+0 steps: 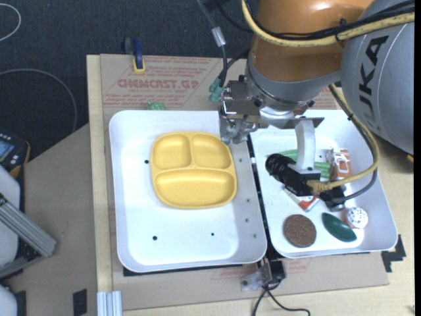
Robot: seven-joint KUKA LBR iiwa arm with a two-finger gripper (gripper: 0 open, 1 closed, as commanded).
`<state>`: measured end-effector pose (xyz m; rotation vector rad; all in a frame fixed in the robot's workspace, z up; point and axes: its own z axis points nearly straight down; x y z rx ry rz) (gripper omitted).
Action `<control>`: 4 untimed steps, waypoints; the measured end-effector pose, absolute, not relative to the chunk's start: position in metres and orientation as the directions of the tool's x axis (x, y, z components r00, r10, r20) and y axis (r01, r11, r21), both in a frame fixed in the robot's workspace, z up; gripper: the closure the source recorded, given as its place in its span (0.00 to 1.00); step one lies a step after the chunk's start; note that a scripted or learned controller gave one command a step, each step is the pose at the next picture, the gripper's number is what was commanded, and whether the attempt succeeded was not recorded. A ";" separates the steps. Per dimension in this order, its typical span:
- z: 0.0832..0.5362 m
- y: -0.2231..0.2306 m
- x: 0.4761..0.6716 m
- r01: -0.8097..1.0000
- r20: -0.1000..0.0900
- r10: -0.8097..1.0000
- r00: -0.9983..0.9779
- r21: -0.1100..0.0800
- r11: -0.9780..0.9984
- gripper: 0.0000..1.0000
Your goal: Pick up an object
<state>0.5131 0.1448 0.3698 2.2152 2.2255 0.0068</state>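
My gripper (232, 131) hangs over the ridge between the two bins, near their back edge and just off the yellow divided plate's (193, 168) right rear corner. The arm's orange wrist covers much of the right bin's back. In the right bin (378, 239) lie a brown round disc (300, 230), a dark green oval piece (339, 228), a white die with dots (357, 217), an orange and white small object (339, 161), a green strip (323, 168) and a bit of red (309, 203). Nothing shows between the gripper's tips.
The yellow plate sits in the left bin (131, 203), toward its back half. A cardboard sheet (158, 78) lies behind the bins with a blue and yellow clamp (137, 52) on it. Cables hang at the bench's front edge (266, 278).
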 end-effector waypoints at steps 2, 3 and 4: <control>0.432 0.228 0.499 1.000 0.004 1.000 -0.006 0.006 0.006 1.00; 0.334 0.157 0.477 1.000 -0.004 1.000 0.006 -0.011 -0.006 1.00; 0.431 0.086 0.481 1.000 0.000 1.000 0.004 0.006 -0.004 1.00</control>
